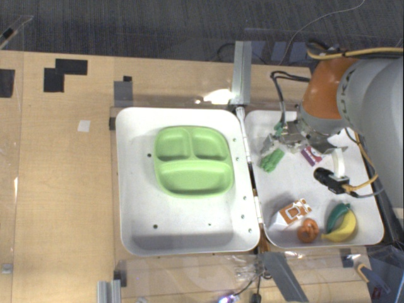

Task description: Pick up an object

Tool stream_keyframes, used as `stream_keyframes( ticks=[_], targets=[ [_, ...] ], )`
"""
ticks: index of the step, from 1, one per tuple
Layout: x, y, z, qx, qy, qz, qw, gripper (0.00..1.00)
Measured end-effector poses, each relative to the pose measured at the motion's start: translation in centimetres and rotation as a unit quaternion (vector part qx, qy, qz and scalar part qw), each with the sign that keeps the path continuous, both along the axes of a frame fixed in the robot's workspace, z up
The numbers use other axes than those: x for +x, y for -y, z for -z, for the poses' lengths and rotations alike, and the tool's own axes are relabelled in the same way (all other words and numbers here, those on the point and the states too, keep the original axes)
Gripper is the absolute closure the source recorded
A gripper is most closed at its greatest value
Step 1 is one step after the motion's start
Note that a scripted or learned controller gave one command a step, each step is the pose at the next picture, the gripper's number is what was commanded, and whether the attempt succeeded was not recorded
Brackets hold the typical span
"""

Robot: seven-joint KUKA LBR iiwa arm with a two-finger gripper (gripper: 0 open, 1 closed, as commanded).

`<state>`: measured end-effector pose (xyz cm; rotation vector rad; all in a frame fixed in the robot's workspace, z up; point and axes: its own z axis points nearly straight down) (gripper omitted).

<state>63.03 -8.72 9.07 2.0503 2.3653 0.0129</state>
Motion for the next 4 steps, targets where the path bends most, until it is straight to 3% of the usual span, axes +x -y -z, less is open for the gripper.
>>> stream_keyframes(
  ticks=[1,2,3,4],
  targets=[
    [4.1,1.7,0.0,0.0012,-0.003,0.118,0.993,0.0],
    [-1.7,-0.6,-0.1,0.0002,0.0,-0.033,0.9995,0.0],
    [-1.5,-0.8,-1.3,0.0009,0.004,-0.034,0.9994,1.0],
    [2.8,-10.1,-9.6,0.0006,-0.004,-0.037,0.9993,1.0]
  ],
)
